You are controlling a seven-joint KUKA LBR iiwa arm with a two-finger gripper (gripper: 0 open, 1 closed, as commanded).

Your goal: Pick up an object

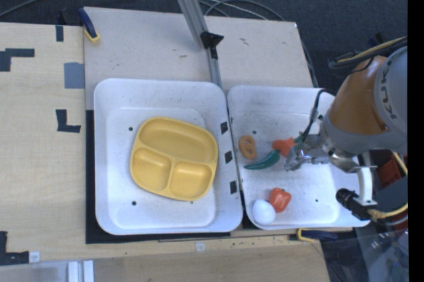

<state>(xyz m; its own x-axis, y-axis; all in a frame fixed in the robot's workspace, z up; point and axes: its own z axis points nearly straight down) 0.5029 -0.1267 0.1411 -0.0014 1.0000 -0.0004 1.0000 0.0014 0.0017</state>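
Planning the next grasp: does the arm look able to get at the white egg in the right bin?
Probably yes: the white egg lies uncovered, though the red pepper touches it.

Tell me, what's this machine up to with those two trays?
A robot arm reaches in from the right over the right bin, trying to pick something up. Its gripper sits low beside a small orange-red piece and a green pepper. Whether it has hold of anything is hard to tell. Also in that bin are a tan piece, a red pepper and a white egg. The left bin holds a yellow divided plate.
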